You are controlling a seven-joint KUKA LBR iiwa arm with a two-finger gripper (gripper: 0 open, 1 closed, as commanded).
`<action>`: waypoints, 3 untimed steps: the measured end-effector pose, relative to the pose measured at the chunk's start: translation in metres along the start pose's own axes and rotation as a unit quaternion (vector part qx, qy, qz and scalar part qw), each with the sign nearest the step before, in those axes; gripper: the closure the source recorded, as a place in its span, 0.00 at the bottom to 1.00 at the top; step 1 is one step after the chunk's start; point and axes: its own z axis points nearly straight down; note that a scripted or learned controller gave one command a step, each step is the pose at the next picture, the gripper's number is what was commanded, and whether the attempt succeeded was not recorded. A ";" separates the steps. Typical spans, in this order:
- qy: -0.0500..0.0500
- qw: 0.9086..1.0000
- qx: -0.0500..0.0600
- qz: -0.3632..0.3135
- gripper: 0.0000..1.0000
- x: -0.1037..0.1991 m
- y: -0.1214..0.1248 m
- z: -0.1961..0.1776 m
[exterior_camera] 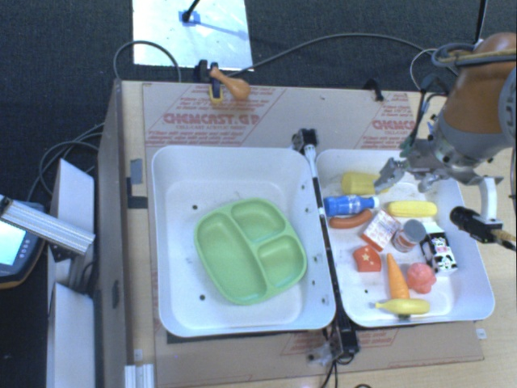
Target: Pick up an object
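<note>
From above, the end effector [408, 175] hangs over the right bin [481, 297], its fingers spread open with nothing between them. Just below its left fingertip lies the yellow block [356, 183]; just below it, the yellow corn [412, 209]. Further down sit the carrot [396, 276] and banana [403, 305]. Far left, the green plate [249, 249].

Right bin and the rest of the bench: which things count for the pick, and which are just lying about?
For the pick:
gripper, above the right bin
yellow block
blue bottle
sausage
corn cob
carrot
banana
pink ball

Lying about:
green divided plate in the left bin
orange-handled tool on the bench edge
</note>
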 end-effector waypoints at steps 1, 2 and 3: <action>-0.001 1.000 -0.009 0.001 0.00 0.031 0.017 0.103; -0.001 1.000 -0.010 0.001 0.00 0.029 -0.009 0.112; 0.001 1.000 0.010 0.002 0.00 0.032 0.045 0.126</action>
